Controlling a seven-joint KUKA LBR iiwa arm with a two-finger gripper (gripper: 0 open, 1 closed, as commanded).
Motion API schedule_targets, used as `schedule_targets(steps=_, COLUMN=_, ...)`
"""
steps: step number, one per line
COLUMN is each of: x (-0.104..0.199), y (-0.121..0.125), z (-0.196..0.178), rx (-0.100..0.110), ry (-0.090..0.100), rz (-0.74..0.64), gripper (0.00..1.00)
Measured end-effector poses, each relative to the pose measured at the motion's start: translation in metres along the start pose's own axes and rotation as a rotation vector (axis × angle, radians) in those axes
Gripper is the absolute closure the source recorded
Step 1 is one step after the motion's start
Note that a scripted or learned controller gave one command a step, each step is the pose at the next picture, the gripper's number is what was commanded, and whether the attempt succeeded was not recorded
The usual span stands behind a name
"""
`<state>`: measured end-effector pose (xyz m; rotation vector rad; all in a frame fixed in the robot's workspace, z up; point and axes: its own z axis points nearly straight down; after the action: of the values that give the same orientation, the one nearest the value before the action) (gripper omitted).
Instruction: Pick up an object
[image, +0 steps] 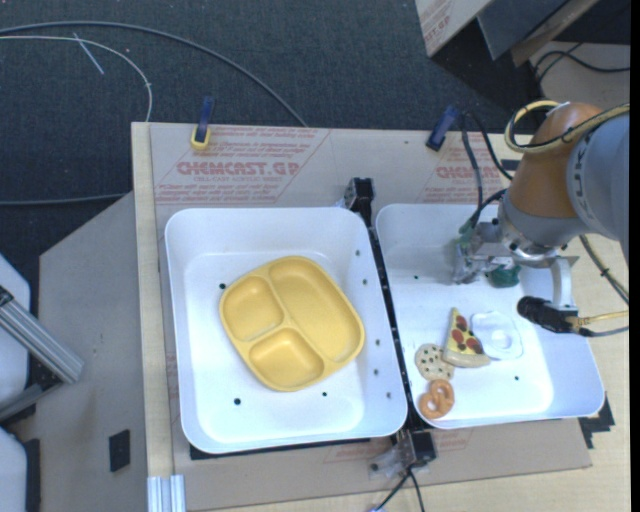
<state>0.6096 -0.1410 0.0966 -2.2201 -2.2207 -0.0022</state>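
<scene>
The arm reached in from the right and ended over the upper part of the right bin. The gripper sat low near that bin's back wall, close to a small green item just beside it. I could not tell what the green item was, nor whether the fingers were open or closed; the wrist hid them. Nothing was visibly held.

4 items lay in the right bin's lower half, apart from the gripper: a pizza slice, a cookie touching the slice's lower left, a pretzel just below the cookie, and a clear plastic piece just right of the slice.

The left bin held 1 yellow tray with 3 compartments, lying flat near the middle and turned at a slant.

Both bins sat side by side on a board on the bench. 2 blue clamps gripped the board's far edge, 1 at left and 1 nearer the arm.
</scene>
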Motion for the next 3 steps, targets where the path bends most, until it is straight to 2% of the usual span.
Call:
schedule_targets(steps=2, x=-0.004, y=0.011, z=-0.092, rx=-0.006, ry=-0.003, rz=-0.001, gripper=1.00)
schedule_targets(steps=3, x=-0.005, y=0.017, z=-0.157, rx=-0.009, ry=-0.004, rz=-0.001, gripper=1.00)
